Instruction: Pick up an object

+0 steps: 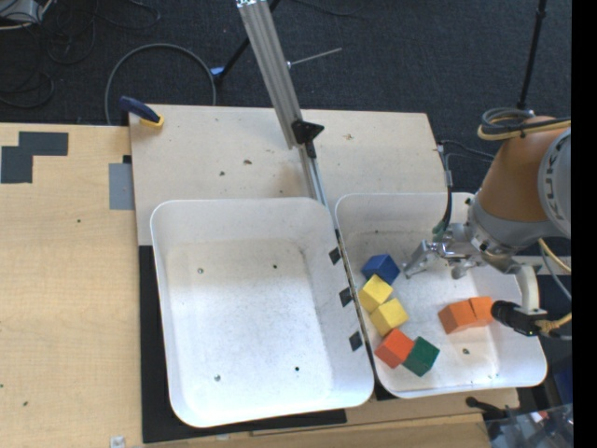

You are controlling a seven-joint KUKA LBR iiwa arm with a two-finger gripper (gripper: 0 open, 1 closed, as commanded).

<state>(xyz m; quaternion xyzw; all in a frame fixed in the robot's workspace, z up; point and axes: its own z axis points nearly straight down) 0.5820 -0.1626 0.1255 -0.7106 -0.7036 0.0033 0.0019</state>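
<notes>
Orange block (pixel 465 315): elongated, lying flat, lower right of frame, in right bin (pixel 485 373). Blue cube (pixel 381 268), two yellow cubes (pixel 376 293), red cube (pixel 395 347), green cube (pixel 422 355) left of it. End effector (pixel 431 256) above; finger opening cannot be told.

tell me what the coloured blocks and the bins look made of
The blocks, such as the blue block and the green block, look like painted wood or foam: flat matte colour, crisp edges. The right bin and left bin look like thin moulded plastic: smooth white, rounded rims.
</notes>
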